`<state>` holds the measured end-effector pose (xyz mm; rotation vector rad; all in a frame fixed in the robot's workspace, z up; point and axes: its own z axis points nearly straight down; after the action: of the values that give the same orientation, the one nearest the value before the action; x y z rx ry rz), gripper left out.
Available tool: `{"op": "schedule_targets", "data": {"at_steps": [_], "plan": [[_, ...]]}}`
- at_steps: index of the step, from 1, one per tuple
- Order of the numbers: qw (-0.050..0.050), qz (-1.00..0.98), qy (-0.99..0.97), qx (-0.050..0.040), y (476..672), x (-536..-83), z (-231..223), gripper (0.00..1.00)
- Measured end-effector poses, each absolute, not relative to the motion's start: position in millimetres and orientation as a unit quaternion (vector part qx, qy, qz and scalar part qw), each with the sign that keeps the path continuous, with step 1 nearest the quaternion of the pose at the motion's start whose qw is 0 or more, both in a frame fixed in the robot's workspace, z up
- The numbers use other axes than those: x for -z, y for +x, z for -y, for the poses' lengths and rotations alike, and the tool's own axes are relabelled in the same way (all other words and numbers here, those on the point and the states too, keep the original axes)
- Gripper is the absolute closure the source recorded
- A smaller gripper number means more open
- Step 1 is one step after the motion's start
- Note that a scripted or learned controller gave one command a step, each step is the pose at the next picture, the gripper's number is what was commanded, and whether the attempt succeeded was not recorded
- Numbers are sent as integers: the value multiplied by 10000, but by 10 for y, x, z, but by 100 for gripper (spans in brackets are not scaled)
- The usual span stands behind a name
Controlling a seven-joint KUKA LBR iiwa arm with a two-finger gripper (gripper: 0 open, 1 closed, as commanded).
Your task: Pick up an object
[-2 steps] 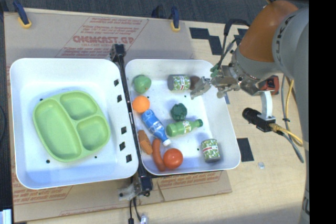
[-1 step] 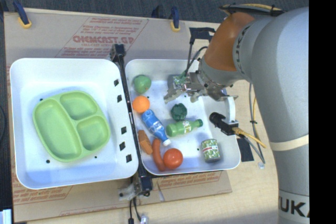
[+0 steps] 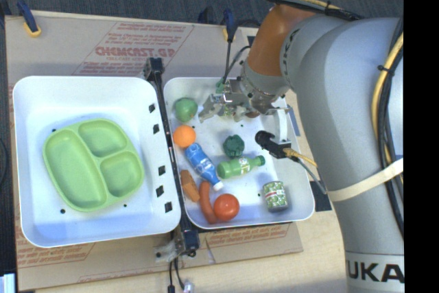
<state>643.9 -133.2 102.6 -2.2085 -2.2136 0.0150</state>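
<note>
We judge that our gripper (image 3: 221,105), its finger state unclear, risks nudging the green apple (image 3: 184,108) against the right bin's (image 3: 302,213) far-left corner instead of grasping it.

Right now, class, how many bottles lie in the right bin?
2. The blue bottle lies left of centre, beside the carrot; the green bottle lies to its right. The arm may hide others.

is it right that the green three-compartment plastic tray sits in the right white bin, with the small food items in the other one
Not quite. The camera view shows the green three-compartment plastic tray in the left white bin. The small food items, such as the red tomato, lie in the right white bin.
</note>
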Motion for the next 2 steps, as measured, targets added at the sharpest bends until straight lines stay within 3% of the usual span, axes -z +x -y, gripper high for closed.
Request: {"op": "schedule_targets", "data": {"at_steps": [1, 2], "plan": [[15, 7094, -7048, -17, 5904, -916, 1500, 0], [13, 7104, -7038, -14, 5915, -1026, 1497, 100]]}}
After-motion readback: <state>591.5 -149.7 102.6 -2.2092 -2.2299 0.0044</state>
